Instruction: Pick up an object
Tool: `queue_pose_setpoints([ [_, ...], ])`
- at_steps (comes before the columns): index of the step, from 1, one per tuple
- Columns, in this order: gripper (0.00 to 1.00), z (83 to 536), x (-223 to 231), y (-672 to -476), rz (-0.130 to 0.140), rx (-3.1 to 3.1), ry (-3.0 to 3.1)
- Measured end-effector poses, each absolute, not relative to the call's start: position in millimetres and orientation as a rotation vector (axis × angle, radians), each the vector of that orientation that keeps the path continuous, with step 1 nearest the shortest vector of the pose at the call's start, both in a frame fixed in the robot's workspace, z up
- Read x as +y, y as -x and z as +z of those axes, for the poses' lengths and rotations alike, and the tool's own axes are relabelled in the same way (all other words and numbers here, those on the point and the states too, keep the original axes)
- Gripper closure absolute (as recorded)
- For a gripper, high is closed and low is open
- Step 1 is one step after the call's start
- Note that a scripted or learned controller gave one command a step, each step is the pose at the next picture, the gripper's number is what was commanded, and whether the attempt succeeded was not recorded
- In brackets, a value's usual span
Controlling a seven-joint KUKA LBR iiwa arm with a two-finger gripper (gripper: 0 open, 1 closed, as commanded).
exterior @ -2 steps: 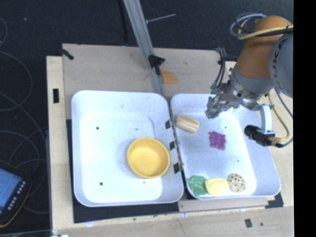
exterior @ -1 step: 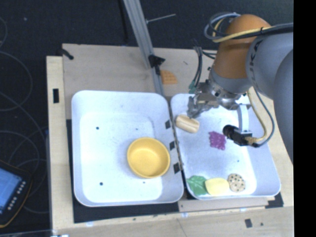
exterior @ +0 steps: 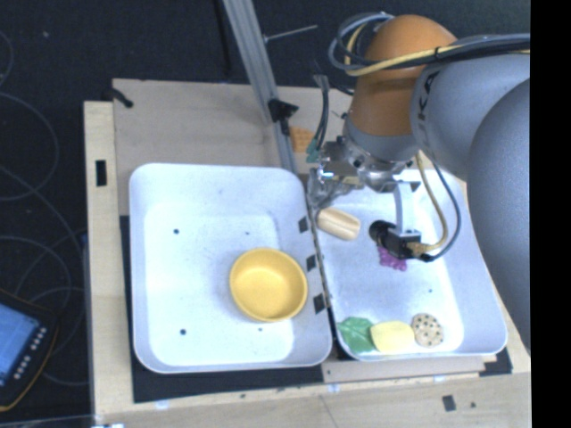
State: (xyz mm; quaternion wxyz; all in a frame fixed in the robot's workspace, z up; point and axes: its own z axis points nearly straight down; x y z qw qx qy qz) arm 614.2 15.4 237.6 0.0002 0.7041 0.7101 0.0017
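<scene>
Hand: our hand (exterior: 332,188) hangs over the right bin's upper left corner, at the rim the two bins share; whether it is apart or together we cannot tell.
Arm: we see the arm (exterior: 464,114) reach in from 3 o'clock, its orange band (exterior: 393,69) just above the wrist.
Beige cylinder: we find a beige cylinder (exterior: 339,224) lying just at 6 o'clock of the hand, on the right bin (exterior: 464,301) floor.
Purple piece: we see a purple piece (exterior: 391,257) at 4 o'clock of the cylinder, beside a black fitting.
Bottom edge: we count a green object (exterior: 355,331), a pale yellow object (exterior: 391,336) and a spotted cookie (exterior: 427,330) in a row.
Left bin: we see a yellow bowl (exterior: 268,284) upright in the left bin (exterior: 178,239).
Surface: both bins rest on the tan surface (exterior: 178,119).
</scene>
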Motion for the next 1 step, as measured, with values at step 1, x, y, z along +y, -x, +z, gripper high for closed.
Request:
queue_pose_setpoints([
  [1, 1.0, 228.7, 65.1, -609.7, 0.0, 2.23, -2.215],
])
